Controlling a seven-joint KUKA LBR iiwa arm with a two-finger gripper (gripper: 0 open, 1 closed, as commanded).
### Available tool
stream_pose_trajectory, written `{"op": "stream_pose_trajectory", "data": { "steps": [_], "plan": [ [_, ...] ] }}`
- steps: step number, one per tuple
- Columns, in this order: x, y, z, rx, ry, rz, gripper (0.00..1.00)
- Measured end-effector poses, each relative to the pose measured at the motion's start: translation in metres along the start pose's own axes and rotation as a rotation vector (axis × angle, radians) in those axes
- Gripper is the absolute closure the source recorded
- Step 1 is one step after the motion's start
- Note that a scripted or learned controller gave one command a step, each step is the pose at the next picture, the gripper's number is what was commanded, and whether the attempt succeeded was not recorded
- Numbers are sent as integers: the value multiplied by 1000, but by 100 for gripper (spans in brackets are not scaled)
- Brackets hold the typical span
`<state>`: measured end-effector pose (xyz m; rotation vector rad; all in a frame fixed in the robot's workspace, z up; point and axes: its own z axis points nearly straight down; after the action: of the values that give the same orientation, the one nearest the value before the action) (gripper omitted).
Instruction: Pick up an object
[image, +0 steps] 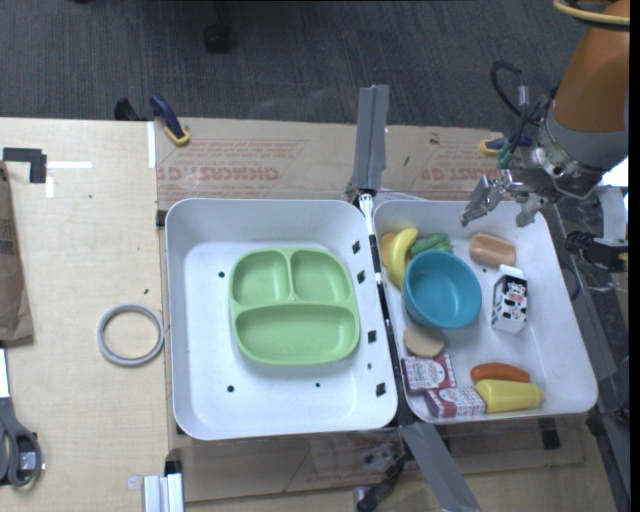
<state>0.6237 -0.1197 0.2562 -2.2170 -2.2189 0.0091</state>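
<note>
showing cow-printed carton (509, 303), mirrored cardboard lettering (227, 172)

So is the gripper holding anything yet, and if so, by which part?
Nothing is held. The gripper hangs open above the far edge of the right bin, with no object between its fingers; the bread roll lies just below it.

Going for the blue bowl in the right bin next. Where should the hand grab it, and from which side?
Take the blue bowl by its rim, from straight above, probably. It sits upright and open, too wide to span. The right rim looks freest; the banana crowds the left.
</note>
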Motion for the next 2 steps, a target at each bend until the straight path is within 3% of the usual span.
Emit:
{"op": "stream_pose_trajectory", "data": {
  "steps": [1,2],
  "plan": [
    [-83,1,123,0,1,29,0],
    [-59,-17,16,-6,0,217,0]
  ]
}}
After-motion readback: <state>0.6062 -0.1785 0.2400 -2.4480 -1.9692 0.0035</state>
